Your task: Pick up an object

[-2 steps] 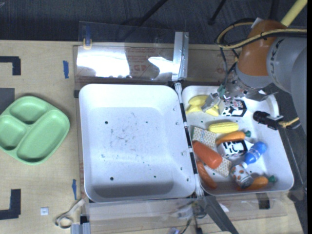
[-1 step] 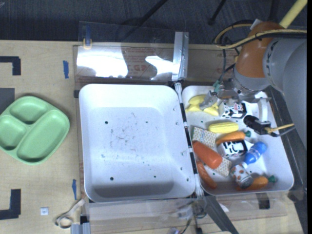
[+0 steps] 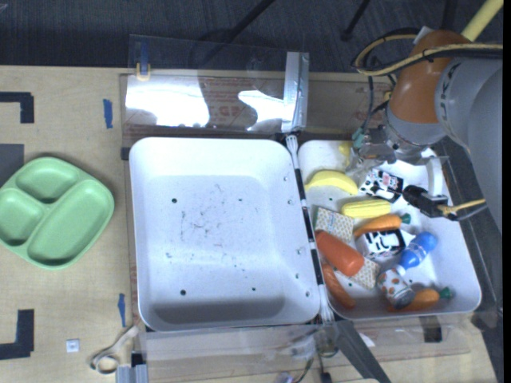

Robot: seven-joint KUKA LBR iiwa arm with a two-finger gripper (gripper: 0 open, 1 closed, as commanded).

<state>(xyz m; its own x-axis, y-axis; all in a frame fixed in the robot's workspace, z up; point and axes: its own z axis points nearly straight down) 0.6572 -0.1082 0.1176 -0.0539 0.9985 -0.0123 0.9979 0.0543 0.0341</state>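
1. The big grey arm (image 3: 471, 94) comes in from the right side. It has an orange band (image 3: 417, 94) near its end.
2. The gripper (image 3: 375, 156) hangs over the far end of the right bin (image 3: 467, 274). I cannot tell from here how it is set or if it has anything.
3. The right bin is white and full of toys, all piled close together.
4. Just under the gripper lies a pale yellow round thing (image 3: 331, 183). Next to it is a small black and white thing (image 3: 381, 184).
5. A yellow banana (image 3: 367, 208) lies near the middle of the bin. An orange carrot (image 3: 378, 223) lies right beside it.
6. A fat orange-red toy (image 3: 342, 254) rests on a dotted cloth (image 3: 339, 228) on the left side of that bin.
7. A blue bottle (image 3: 417, 249) lies toward the right wall. A white cup with black marks (image 3: 385, 244) is touching it.
8. At the near end there is a little round can (image 3: 395, 287) and another orange carrot with a green top (image 3: 429, 296).
9. The left bin (image 3: 215, 230) is white too. It has small dark dots and faint scratch marks on its floor.
10. A green plate with three parts (image 3: 52, 211) sits on the wooden table (image 3: 64, 118), well away to the left of both bins.
11. A clear plastic wall (image 3: 207, 94) stands behind the left bin.
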